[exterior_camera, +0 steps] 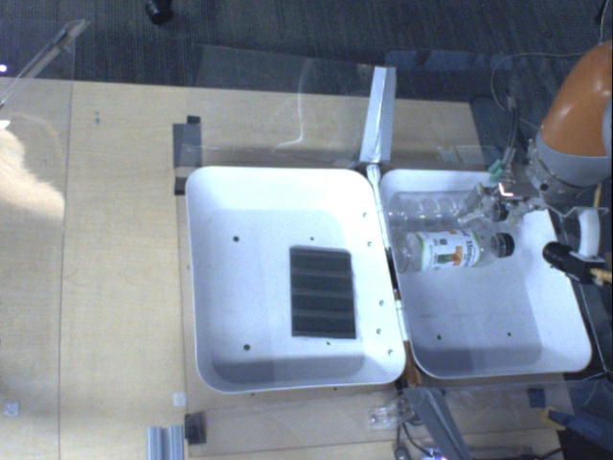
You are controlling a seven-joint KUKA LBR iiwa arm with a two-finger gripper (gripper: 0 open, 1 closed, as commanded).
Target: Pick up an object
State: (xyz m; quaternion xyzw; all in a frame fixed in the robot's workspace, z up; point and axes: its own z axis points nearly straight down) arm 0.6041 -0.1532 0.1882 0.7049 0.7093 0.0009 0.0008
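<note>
While the claw (500, 197) hangs over the far end of the right bin (508, 338), a clear plastic bottle (450, 250) lies on its side just below and to the left of it.

Whether the claw is open or closed cannot be told, and nothing shows between it as held. The bottle, with a pale label and a dark cap pointing toward the arm (575, 113), rests near the bin's left wall. Well to the left of the claw, the left bin (225, 257) carries a flat dark ribbed block (323, 292) lying on its floor. Both bins sit on the wooden bench (96, 257).
</note>
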